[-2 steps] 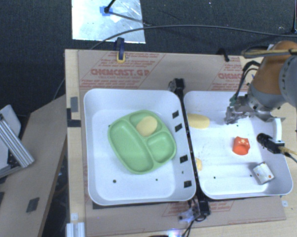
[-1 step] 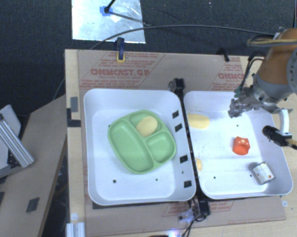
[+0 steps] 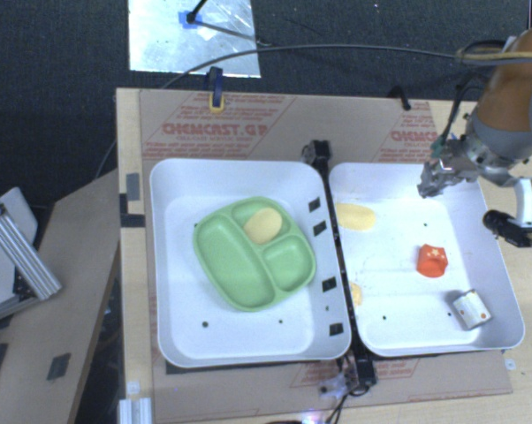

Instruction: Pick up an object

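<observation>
Objects for picking lie spread over two shallow white bins set side by side on a brown cardboard-covered bench (image 3: 248, 117). From the left, the left white bin (image 3: 173, 237) holds a green plastic divided tray (image 3: 239, 268), and a pale yellow rounded lump (image 3: 263, 226) sits in the tray's upper compartment. A dark divider with black clips (image 3: 330, 237) runs between the bins. In the right white bin (image 3: 399, 334), a flat pale yellow piece (image 3: 355, 216) lies near the upper left corner, just beside the divider, and a smaller yellowish scrap (image 3: 356, 294) rests lower down against the same left wall. Further right, a small red-orange block with a light mark on top (image 3: 432, 261) sits near the middle of the bin, well apart from the yellow pieces. A small silver-white cylinder (image 3: 470, 307) lies on its side near the lower right corner. The grey arm with its orange band (image 3: 513, 87) reaches in from the right, and its two-finger gripper (image 3: 434, 182) hangs over the bin's upper right area with nothing seen between its fingers; whether it is spread or closed cannot be told.
</observation>
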`<state>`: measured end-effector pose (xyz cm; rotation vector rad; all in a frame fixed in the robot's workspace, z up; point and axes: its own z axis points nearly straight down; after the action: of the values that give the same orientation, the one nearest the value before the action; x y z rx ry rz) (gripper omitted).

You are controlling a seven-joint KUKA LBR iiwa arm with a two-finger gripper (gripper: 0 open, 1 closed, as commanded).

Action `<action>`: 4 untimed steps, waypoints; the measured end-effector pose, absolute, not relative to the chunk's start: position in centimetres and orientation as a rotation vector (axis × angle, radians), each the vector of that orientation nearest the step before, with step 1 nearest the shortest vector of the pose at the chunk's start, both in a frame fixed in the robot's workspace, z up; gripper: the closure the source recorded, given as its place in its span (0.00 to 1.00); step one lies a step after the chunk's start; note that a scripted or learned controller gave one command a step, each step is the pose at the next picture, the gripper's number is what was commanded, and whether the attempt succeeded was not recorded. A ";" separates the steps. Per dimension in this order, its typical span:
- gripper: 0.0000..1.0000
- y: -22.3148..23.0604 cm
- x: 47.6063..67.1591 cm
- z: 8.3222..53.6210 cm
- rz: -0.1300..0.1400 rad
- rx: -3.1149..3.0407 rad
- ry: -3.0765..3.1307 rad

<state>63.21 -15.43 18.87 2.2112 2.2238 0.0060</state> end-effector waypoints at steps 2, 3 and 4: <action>1.00 -15.0 63.9 25.5 0.003 2.212 2.226; 1.00 -10.4 62.8 25.8 0.002 2.212 2.230; 1.00 -4.6 63.0 25.1 0.003 2.211 2.232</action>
<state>63.01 -4.62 25.11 2.2111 2.2320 0.0030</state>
